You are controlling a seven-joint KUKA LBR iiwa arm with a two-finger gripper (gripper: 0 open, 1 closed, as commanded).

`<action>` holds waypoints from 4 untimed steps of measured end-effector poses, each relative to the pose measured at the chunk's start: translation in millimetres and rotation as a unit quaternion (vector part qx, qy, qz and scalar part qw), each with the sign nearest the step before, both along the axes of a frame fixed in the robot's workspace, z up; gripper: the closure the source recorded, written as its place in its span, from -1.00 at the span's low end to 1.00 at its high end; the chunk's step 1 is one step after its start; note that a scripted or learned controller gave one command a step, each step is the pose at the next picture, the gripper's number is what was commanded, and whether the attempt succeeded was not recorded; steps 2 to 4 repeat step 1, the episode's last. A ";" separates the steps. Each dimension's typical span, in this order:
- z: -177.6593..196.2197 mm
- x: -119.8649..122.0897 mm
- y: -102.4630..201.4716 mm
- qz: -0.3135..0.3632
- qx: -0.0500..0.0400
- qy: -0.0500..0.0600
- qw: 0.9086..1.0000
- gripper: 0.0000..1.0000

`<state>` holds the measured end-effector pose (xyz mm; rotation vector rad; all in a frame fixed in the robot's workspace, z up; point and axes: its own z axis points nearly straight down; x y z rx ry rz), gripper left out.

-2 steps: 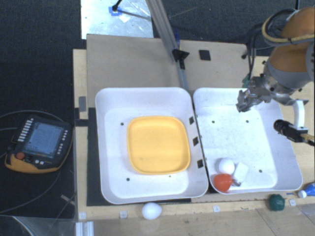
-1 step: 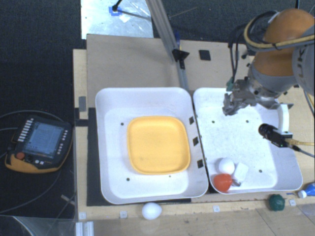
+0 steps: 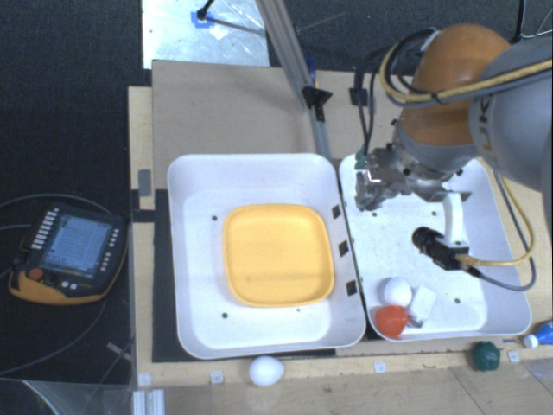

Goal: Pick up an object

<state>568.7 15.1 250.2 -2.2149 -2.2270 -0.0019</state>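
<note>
My gripper (image 3: pixel 370 194) hangs over the far left corner of the right bin (image 3: pixel 484 232), near the wall shared with the left bin. At the right bin's near left corner lie a white ball (image 3: pixel 397 291), a red-orange rounded object (image 3: pixel 391 320) and a small white block (image 3: pixel 422 304), all well in front of the gripper. A square yellow plate (image 3: pixel 278 253) lies flat in the middle of the left bin (image 3: pixel 194 258).
A white egg-shaped object (image 3: pixel 266 371) rests on the bench just in front of the left bin. A dark green ball (image 3: pixel 485 355) and a blue item (image 3: pixel 542 335) sit off the right bin's near right corner. A teach pendant (image 3: pixel 66 255) lies far left.
</note>
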 end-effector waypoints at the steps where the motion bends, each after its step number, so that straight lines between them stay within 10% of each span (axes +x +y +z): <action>1: -7.8 -3.0 49.2 0.000 0.000 0.000 1.000 1.00; 4: -7.8 -3.0 49.2 0.000 0.000 0.000 1.000 1.00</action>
